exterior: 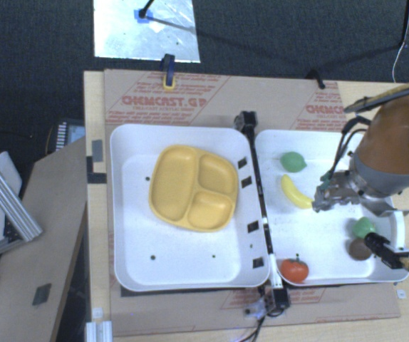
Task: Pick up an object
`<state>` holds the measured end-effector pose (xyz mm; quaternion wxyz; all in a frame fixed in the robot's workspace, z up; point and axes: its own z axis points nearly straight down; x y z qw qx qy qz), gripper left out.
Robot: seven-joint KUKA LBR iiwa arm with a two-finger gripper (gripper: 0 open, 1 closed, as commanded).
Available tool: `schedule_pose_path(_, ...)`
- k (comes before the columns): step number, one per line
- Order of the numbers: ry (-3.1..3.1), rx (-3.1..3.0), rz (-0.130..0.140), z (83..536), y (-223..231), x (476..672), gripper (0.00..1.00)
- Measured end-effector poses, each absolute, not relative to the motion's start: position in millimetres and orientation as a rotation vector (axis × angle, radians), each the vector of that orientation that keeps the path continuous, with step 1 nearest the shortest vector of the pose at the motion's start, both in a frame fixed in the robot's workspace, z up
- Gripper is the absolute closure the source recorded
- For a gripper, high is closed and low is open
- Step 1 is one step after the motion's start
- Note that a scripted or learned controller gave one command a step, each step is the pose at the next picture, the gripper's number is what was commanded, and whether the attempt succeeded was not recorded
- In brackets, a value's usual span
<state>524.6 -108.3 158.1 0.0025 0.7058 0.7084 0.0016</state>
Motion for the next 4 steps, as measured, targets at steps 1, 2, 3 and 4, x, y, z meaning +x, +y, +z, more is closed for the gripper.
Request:
schedule_pose_path(1, 2.222, 2.213, 0.006, 212, -109, 526.5, 1.00)
schedule_pose_path(2, 2.231, 2.211, 0.004, 216, -59, 525.9, 1.00)
schedule_pose_path(3, 2.232, 2.210, 0.004, 228, -7, 536.6, 1.00)
schedule_pose_path(4, 2.230, 2.211, 0.005, 236, 49, 550.7, 1.00)
